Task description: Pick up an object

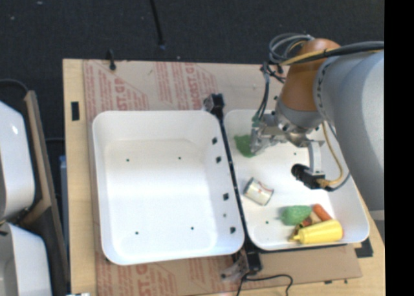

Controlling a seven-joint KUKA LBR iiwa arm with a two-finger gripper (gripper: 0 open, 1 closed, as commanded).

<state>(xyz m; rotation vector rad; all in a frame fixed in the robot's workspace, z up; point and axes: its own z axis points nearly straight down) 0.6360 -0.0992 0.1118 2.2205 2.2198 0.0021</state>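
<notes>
The right bin (pixel 336 192) holds a soft green object (pixel 244 144) near its far left side. My gripper (pixel 257 141) hangs low right beside that green object, on its right edge, under the orange wrist band. A small silver cup (pixel 258 192) lies on its side in the bin's middle. At the near right lie a green lumpy toy (pixel 296 214), an orange carrot-like piece (pixel 321 212) and a yellow bottle (pixel 318 232), close together.
The left bin (pixel 116 159) sits beside the right one, with a black clip rail (pixel 225 159) between them. A black cable fitting (pixel 308 176) hangs off the arm over the right bin. Both bins rest on a cardboard sheet (pixel 149 84).
</notes>
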